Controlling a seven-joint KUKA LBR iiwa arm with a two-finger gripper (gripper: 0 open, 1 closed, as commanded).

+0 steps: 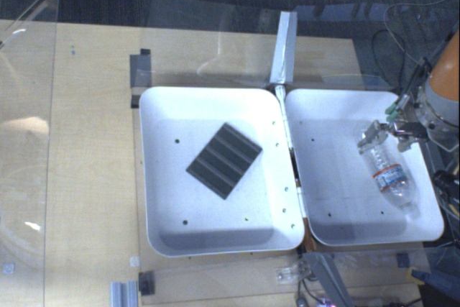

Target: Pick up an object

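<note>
My gripper (388, 131) hangs low at the clear bottle's (388, 172) neck end for a grab; grip state unclear, can't tell if holding.

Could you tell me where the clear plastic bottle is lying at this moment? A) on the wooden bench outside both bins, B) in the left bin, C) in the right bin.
C: the clear plastic bottle lies on the floor of the right bin, near its right side.

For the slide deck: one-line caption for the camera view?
Tool poised over a clear plastic bottle in the right bin; a dark ridged block lies in the left bin.
</note>
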